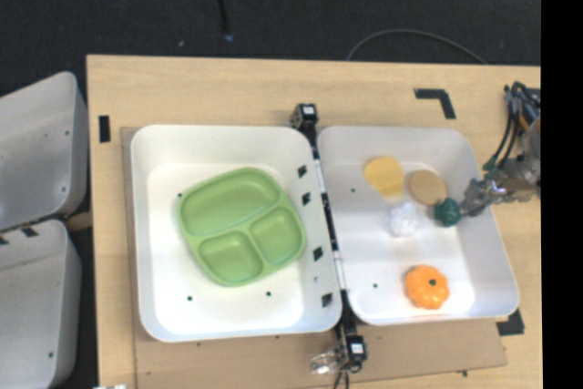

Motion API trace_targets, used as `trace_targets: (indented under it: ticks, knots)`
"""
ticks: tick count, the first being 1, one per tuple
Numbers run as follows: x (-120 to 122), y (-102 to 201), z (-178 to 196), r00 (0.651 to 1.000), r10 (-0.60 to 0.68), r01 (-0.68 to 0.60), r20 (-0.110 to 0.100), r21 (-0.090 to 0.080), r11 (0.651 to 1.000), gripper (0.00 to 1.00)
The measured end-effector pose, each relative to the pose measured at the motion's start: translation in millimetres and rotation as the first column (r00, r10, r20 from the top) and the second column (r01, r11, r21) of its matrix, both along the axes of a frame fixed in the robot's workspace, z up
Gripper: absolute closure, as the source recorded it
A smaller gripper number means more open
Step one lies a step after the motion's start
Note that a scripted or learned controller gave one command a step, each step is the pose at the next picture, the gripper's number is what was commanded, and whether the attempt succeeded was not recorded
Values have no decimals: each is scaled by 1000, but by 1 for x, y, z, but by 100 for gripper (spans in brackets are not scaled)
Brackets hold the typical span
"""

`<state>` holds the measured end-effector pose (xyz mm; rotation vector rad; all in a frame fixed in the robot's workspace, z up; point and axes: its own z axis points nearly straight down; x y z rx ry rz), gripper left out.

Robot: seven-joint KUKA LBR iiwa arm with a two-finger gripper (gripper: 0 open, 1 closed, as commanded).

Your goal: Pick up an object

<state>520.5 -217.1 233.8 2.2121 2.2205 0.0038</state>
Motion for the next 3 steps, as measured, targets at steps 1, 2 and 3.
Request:
trace_targets:
  ticks: [1,2,3]
  knots:
    - [2,-2,54,1000,1,-1,1,-1,1000,100]
    - [14,47,47,1000,3,-3,-4,3,1000,100]
    - [39,90,51,1000,2,-2,-4,2,1000,100]
